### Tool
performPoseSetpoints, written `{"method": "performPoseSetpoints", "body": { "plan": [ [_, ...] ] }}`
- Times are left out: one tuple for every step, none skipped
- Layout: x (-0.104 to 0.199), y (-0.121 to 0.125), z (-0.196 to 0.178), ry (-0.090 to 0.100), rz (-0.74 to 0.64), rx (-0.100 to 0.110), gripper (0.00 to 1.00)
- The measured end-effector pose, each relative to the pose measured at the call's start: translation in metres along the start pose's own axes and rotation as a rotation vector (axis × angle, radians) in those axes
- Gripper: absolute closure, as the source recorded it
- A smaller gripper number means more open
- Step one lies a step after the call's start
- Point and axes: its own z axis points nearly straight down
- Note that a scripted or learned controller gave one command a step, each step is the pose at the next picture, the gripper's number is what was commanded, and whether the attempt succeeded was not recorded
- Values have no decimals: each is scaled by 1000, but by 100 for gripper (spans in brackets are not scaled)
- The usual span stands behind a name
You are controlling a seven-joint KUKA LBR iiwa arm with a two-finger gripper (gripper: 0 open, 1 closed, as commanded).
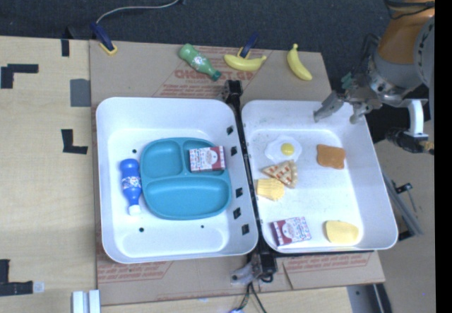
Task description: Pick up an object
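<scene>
You are at the very start: nothing has been lifted. The pincer [341,108] hovers over the far right corner of the right bin [381,195], its two fingers spread apart with nothing between them. Every candidate lies on the bin floor: the fried egg [285,149] sits toward the bin's middle, the brown patty [330,156] just to the egg's right and nearest the pincer, the waffle wedge [282,173] just in front of the egg. The descent, the closing and the lift are all left to do.
</scene>
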Motion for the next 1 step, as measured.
{"method": "performPoseSetpoints", "body": {
  "plan": [
    [-16,-23,92,-1,-1,-3,0]
  ]
}}
